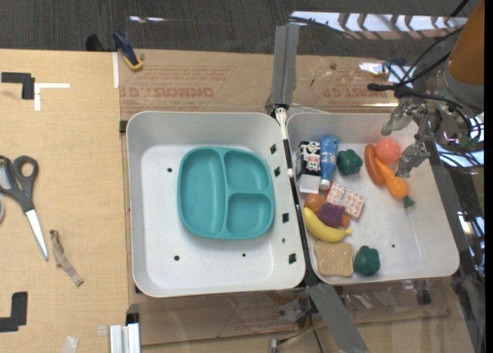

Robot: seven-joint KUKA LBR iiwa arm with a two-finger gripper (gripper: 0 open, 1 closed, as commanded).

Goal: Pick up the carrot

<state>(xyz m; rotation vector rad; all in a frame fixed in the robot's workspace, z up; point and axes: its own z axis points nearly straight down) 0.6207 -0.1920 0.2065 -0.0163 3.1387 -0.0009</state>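
Camera view: carrot [387, 176] just below open-fingered end effector [408, 143], apart

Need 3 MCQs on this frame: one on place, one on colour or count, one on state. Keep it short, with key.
1. Where does the carrot lie?
A. in the right bin, near its far right side
B. on the teal tray
C. on the bench beside the scissors

2. How many compartments does the teal tray have?
A. two
B. three
C. five

3. How does the hand stand to the carrot?
A. it has lifted the carrot over the left bin
B. it sits over the carrot's upper end, with the carrot lying in the bin
C. it is parked over the scissors

Key: 1 A, the orange carrot rests in the right bin by the peach-coloured ball. 2 B, one long section and two smaller ones show. 3 B, the hand is at the right bin's far right and the carrot lies flat on the bin floor.
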